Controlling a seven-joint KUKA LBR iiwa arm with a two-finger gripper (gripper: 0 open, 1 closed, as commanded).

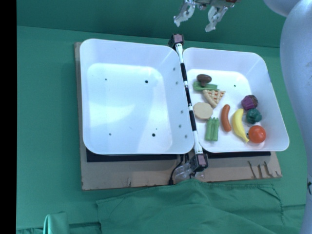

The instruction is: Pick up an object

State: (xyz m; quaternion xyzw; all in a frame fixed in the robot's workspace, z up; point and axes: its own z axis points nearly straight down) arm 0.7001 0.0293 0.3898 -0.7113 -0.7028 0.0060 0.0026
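Green cloth covers the bench (pixel 48 82), and on it 2 white bins sit side by side on a cardboard sheet (pixel 122 179); you have the left bin (pixel 92 52) bare and the right bin (pixel 253 62) holding all the toy food. Your gripper (pixel 201 16) hangs above the bench's far edge, just beyond the seam between the bins, with its jaws spread wide and nothing between them.

Choose 1 target before you descend; the pieces lie towards the right bin's near half. The orange ball (pixel 257 133) touches the banana (pixel 238 125) at the near right corner, and the sausage (pixel 225 117) lies just beside the banana, so those are crowded. The asparagus bundle (pixel 212 129) and the round bun (pixel 203 111) sit nearer the divider (pixel 187 94); the bun looks the easiest, I judge, though the pizza slice (pixel 213 97) touches its far side. Bring the jaws over it, align them across its width, keep clear of the divider, then lower straight down and close.
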